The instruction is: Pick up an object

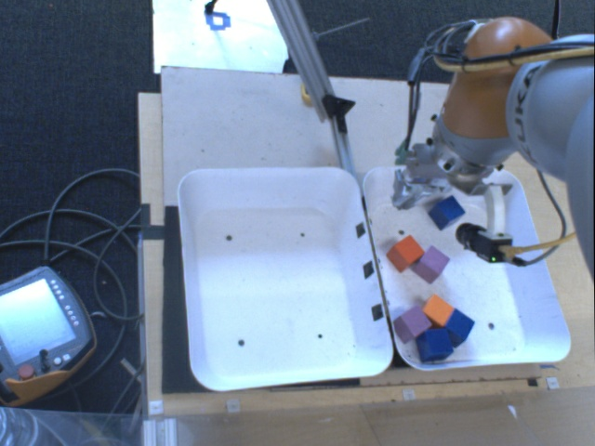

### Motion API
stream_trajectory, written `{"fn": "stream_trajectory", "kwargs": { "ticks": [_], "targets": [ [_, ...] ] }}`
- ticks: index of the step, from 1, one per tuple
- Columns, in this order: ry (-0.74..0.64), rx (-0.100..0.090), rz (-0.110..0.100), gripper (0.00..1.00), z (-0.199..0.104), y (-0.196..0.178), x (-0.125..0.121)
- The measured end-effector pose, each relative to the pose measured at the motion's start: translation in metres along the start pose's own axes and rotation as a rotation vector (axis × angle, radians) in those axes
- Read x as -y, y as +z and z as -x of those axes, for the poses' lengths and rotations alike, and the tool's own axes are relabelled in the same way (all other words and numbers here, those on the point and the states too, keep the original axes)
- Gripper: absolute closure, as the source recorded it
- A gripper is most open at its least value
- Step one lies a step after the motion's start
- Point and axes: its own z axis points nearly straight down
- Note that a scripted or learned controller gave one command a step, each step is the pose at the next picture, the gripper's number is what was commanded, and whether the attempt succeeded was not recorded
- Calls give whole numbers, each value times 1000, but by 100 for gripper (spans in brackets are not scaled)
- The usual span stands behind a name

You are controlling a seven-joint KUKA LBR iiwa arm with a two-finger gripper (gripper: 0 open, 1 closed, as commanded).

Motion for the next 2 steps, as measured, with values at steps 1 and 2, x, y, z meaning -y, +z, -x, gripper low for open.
{"fn": "stream_trajectory", "kwargs": {
  "ticks": [1,2],
  "targets": [
    [0,0,0,100,-50,4,8],
    [0,-1,1,100,-105,-13,26]
  ]
}}
